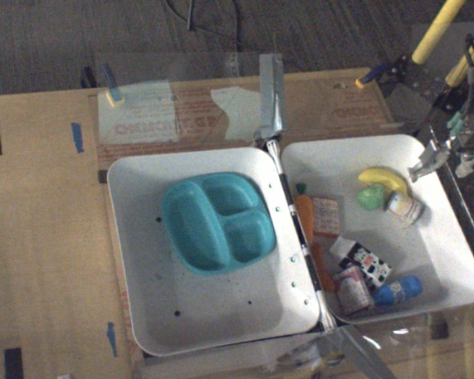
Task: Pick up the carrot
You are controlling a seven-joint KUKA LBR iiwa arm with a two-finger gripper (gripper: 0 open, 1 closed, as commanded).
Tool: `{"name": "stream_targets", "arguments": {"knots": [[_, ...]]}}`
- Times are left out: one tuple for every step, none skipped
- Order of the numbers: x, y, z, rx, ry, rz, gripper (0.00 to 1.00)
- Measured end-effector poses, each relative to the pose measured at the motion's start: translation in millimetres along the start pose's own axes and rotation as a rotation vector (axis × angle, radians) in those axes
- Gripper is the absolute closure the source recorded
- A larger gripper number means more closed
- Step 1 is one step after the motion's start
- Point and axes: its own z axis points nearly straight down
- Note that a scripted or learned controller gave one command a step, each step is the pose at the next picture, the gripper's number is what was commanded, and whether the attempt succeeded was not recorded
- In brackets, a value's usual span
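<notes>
Reaching the carrot [306, 218] means descending along the right bin's [442, 240] left wall; the gripper's [428, 160] state I cannot tell.

we look down from one fixed camera above the bench [42, 245], tilted a little so the far edge lies toward twelve o'clock and the near edge toward six. we stand far enough back to take in both white bins whole: the left bin [149, 318] sits just off centre toward nine, the right bin [445, 273] toward three, their walls touching at mid-frame. dark floor [55, 35] runs along twelve o'clock beyond the bench. part of the rig, with yellow bars [445, 14], enters at about two o'clock.
</notes>
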Motion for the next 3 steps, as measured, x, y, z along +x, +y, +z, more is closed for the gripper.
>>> {"name": "stream_targets", "arguments": {"knots": [[48, 46, 150, -0.002, 0.000, -0.427, 0.00], [19, 13, 183, -0.008, -0.002, -0.220, 0.00], [14, 14, 171, -0.015, -0.008, -0.215, 1.00]]}}
